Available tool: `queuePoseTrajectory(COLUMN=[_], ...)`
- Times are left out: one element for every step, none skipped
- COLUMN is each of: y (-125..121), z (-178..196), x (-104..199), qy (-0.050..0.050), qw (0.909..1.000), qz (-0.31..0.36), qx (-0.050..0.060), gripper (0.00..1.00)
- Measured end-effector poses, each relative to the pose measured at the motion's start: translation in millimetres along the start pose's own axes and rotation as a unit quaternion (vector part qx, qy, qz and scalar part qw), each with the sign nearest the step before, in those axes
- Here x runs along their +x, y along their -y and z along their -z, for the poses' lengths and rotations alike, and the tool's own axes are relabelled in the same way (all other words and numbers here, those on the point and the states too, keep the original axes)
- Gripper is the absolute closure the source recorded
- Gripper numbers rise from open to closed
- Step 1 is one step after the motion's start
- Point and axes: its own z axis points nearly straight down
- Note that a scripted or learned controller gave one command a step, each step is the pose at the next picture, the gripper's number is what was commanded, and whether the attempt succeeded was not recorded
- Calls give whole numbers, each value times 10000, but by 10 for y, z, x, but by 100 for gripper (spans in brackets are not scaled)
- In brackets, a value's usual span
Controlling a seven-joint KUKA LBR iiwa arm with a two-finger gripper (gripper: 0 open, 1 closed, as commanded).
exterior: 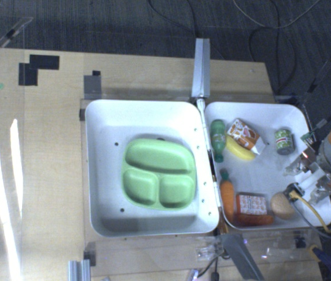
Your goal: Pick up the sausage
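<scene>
The gripper, its spread impossible to tell, hangs at the right bin's edge, probably lining up on the sausage lying beyond a brown lump from it

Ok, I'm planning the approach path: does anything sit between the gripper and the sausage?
Yes. A tan round item lies between the gripper and the sausage, next to its right end. A red box also lies close along the sausage's far side.
</scene>
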Motion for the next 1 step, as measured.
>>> queuePoseTrajectory(y=[41], z=[1231], x=[-68], qy=[-12], qw=[9974], qz=[-717], qx=[-18], gripper=[0])
